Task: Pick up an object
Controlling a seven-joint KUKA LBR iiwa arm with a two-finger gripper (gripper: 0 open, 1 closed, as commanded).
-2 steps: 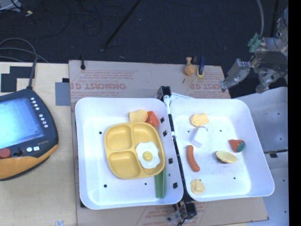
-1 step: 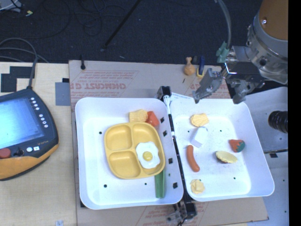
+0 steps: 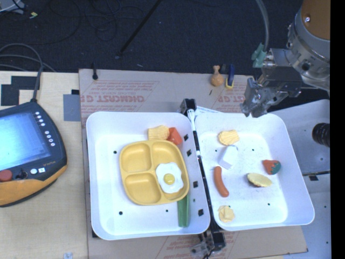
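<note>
gripper (image 3: 257, 106): above right bin (image 3: 291, 144) far edge, fingers' state you cannot tell | targets: sausage (image 3: 220, 181), white block (image 3: 228, 156) mid-bin | risk: your descent may clip the rim or nudge crowded pieces aside
</note>
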